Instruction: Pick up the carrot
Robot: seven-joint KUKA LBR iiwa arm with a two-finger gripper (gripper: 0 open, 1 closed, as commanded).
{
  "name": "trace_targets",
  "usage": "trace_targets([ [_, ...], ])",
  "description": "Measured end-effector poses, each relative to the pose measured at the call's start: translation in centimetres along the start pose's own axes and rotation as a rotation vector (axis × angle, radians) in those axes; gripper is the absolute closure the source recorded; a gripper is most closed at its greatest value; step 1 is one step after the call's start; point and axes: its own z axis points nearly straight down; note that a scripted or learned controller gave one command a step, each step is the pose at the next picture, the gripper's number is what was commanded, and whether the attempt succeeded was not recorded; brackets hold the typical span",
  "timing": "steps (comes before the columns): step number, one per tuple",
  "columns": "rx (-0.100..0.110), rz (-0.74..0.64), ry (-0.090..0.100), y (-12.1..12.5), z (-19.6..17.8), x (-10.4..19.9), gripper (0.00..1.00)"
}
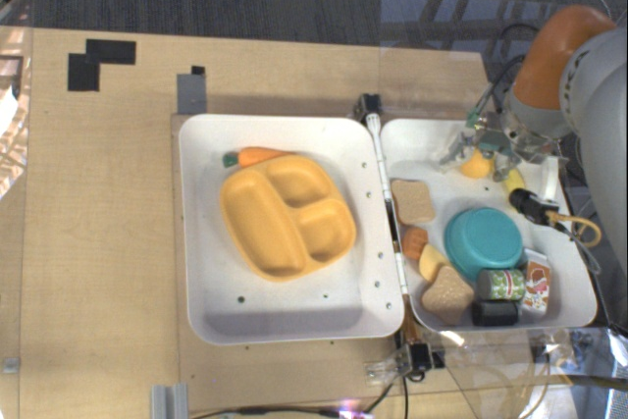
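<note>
Orange carrot (257,155), yellow tray (287,216), teal bowl (483,242), white bins (294,319).

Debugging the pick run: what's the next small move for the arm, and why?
Probably travel left toward the orange carrot. It lies in the left white bin, against the far edge of the yellow divided plate, while the two-finger gripper sits over the right white bin by a small yellow piece.

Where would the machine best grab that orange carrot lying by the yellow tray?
Probably the orange carrot's exposed middle, coming from straight above, fingers spanning its narrow width. It lies flat in the left white bin, its near side seemingly against the yellow divided tray, so a sideways approach looks blocked.
</note>
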Motion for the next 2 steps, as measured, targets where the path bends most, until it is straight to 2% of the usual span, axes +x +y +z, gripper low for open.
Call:
trace_targets([
  [1, -0.019, 0.135, 0.009, -0.1, -0.2, -1.0, 0.0],
  [2, -0.021, -0.01, -0.015, -3.5, 0.2, 2.5, 0.0],
])
